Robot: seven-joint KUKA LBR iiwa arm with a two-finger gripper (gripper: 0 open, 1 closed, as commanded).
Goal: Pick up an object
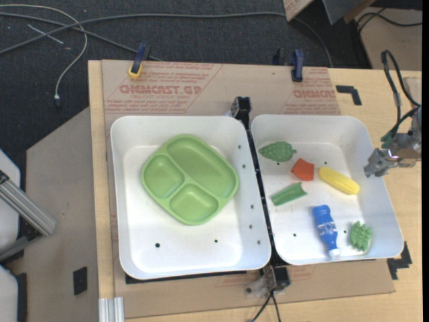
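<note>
- Since nothing sits in the gripper [382, 161], which hangs at the outer rim of the right bin [375, 200], the pick looks to be at its very start, with the descent, the closing and the lift all left to do
- Farthest from the gripper, across the divider, the left bin [127, 180] carries a pale green divided plate [190, 178], lying flat and turned a little askew
- Nearer, in the right bin, a leafy green toy vegetable [277, 151] lies toward the divider, with a darker green pod [289, 194] below it
- An orange-red block [303, 170] rests just beside the yellow corn cob [338, 180], the object closest to the gripper and, I judge, the likeliest target; it is smooth, rounded and lies at a slant
- Below the gripper a blue bottle [324, 228] lies on its side, white cap toward the near wall, with a knobbly green piece [360, 236] next to it
- Whether the gripper is spread or closed I cannot tell at this angle
</note>
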